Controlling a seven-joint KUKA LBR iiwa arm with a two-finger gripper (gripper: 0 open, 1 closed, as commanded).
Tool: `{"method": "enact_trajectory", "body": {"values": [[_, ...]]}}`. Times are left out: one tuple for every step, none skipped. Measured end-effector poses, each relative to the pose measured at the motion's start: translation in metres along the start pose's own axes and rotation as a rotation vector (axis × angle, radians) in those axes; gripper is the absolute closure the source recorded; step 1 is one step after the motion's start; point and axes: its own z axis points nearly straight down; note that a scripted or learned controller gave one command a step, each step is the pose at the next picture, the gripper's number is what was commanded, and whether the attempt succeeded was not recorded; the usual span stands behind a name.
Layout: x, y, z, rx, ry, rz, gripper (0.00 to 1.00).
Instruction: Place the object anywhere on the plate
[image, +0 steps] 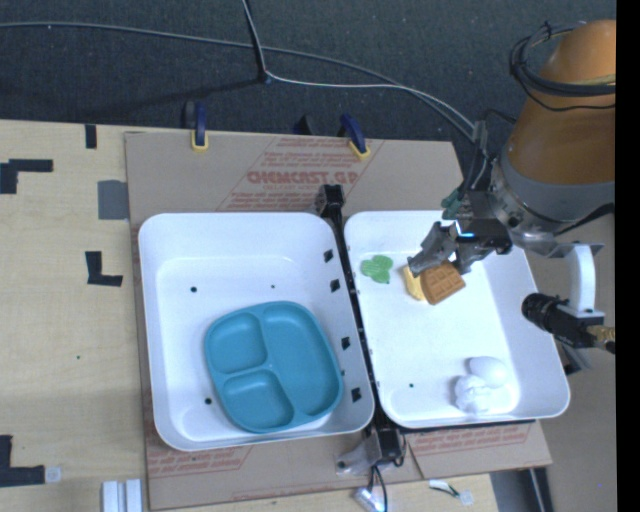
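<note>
Tan and yellow: the colours of the object (437, 283), a small blocky thing that may be two pieces pressed together, a yellow one on the left and a browner one on the right.
Object's place: in the right bin (520, 400), toward its upper middle, just under the gripper (441, 262).
Fingers: dark, pointing down and to the left onto the top of the object. They seem to close narrowly around its upper edge, but whether they truly pinch it or merely touch it I cannot tell from this slant.
Lift: unclear. The object may sit on the bin floor or hang just above it.
Neighbours in the right bin: a small green piece (376, 268) just left of the object and apart from it; a white crumpled lump (481, 384) well apart, near the lower right corner.
Plate (272, 366): teal, with three compartments, lying in the lower half of the left bin (180, 270). Nothing rests on it.
Divider: the two bins meet at a dark clipped seam (347, 290) between the object and the plate.
Arm (565, 110): grey with an orange band, reaching in from the right, above the upper right corner of the right bin.
Progress: early, by my reading — the gripper is at the object, and nothing has been delivered.
Left to do: secure the hold, lift, carry across the seam to the left bin, lower onto any compartment, and release.
</note>
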Motion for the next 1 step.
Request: {"method": "enact_trajectory", "body": {"values": [[0.1073, -0.0106, 0.0220, 0.007, 0.000, -0.003, 1.00]]}}
